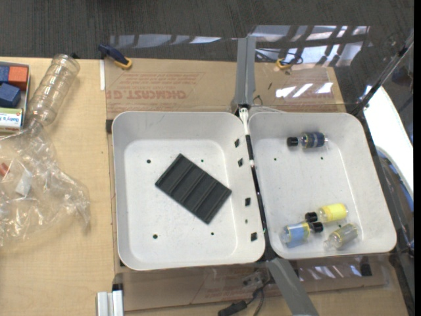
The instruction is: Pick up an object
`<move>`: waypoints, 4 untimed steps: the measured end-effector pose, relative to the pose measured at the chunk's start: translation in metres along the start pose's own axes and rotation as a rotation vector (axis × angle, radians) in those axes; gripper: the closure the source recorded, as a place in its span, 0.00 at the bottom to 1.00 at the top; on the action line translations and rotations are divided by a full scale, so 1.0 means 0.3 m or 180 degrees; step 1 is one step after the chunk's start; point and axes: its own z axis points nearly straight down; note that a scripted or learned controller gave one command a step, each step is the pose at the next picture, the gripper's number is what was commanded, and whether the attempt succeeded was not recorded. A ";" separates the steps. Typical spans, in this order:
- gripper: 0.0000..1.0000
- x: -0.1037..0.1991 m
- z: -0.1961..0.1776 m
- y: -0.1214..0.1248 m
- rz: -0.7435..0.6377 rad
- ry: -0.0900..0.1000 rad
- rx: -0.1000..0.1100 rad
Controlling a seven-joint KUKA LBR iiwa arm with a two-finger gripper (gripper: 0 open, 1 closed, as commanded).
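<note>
Cardboard [158,87] under white bins [122,196]

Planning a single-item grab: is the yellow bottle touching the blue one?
Cannot tell: the camera view shows the yellow bottle and blue bottle crowded together, black caps meeting.

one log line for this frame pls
left white bin: dark ribbed rectangular panel | right white bin: small blue-black bottle, yellow bottle, blue bottle, clear bottle

Mirrored "CHEMCAST" on cardboard sheet [154,84]
</note>
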 end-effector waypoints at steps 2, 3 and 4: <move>0.00 0.043 0.001 -0.012 0.1982 -0.0002 0.0007; 0.00 0.356 0.117 -0.089 0.2972 -0.0007 0.0016; 0.00 0.400 0.124 0.030 0.2414 -0.0006 0.0011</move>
